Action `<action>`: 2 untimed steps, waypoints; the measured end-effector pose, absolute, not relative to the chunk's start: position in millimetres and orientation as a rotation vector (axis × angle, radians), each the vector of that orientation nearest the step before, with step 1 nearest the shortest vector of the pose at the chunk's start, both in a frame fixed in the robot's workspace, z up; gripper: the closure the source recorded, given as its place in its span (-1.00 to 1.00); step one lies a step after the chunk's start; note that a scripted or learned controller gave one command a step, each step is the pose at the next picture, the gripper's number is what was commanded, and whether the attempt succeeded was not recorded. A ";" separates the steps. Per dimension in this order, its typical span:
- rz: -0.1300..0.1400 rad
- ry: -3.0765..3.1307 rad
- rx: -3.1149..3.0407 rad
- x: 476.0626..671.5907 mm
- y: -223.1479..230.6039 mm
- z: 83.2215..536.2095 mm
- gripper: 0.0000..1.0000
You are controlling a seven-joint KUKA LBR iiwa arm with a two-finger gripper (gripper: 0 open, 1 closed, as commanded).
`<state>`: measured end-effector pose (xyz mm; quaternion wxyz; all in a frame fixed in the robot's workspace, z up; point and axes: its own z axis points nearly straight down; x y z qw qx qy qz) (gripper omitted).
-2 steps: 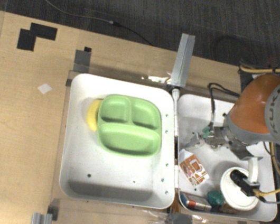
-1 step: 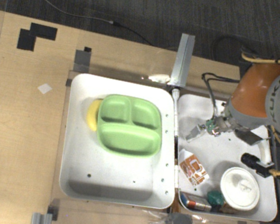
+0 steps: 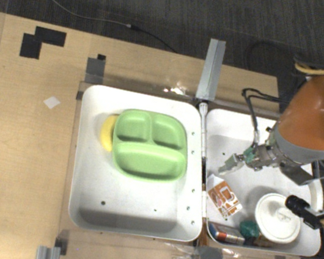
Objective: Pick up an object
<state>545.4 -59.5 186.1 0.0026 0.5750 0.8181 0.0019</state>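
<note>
My gripper hangs over the upper middle of the right bin, its fingers pointing left and down, with nothing visibly between them. Below it lies an orange and white packet. A white round lid or cup sits at the bin's lower right, with a teal object and a red and white marker along the front wall. The left bin holds a green divided tray with a yellow object peeking from under its left edge.
The orange wrist band and grey arm cover the right bin's upper right corner. A black part sticks out over the white lid. A metal divider post stands behind the two bins. Tan bench lies to the left.
</note>
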 end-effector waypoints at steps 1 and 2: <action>0.003 2.680 1.634 510.3 -37.9 184.6 -1.00; 0.003 2.770 1.476 487.9 -28.0 184.3 -1.00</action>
